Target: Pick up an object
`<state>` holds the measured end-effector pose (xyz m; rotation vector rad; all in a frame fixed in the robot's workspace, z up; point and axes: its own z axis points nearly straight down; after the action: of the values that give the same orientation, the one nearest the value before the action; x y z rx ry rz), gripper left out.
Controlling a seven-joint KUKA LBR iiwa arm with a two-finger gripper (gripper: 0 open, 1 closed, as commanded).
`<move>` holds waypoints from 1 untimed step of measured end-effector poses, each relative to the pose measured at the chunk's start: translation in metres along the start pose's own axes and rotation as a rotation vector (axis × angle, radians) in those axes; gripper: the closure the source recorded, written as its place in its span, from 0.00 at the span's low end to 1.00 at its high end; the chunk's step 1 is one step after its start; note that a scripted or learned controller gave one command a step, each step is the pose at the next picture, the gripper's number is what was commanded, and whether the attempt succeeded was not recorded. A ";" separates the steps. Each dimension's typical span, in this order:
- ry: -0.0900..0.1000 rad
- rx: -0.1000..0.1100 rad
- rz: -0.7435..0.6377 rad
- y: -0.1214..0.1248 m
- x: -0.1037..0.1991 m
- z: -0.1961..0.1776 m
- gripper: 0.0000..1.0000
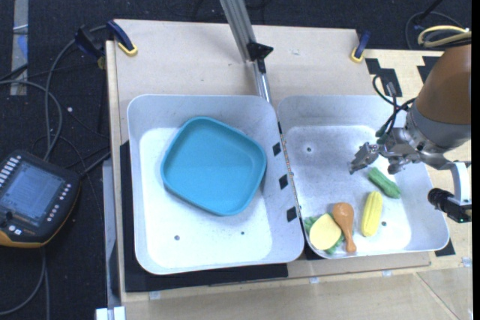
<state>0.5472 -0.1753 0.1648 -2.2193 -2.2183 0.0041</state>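
So far we have lifted nothing: our gripper (365, 157) hangs spread and bare in the right bin (315, 116), with the green piece (384, 183) lying at its four o'clock.

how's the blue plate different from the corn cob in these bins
The blue plate is a wide, shallow, rounded square; the corn cob is a small, narrow yellow piece. The plate lies alone in the left bin; the corn lies in the right bin, close to other toy food. The corn is much nearer the gripper. Both rest on white bin floors.
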 end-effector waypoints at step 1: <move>0.000 -0.002 -0.001 0.006 -0.002 0.059 0.00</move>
<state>0.5534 -0.1773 0.1057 -2.2194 -2.2204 0.0023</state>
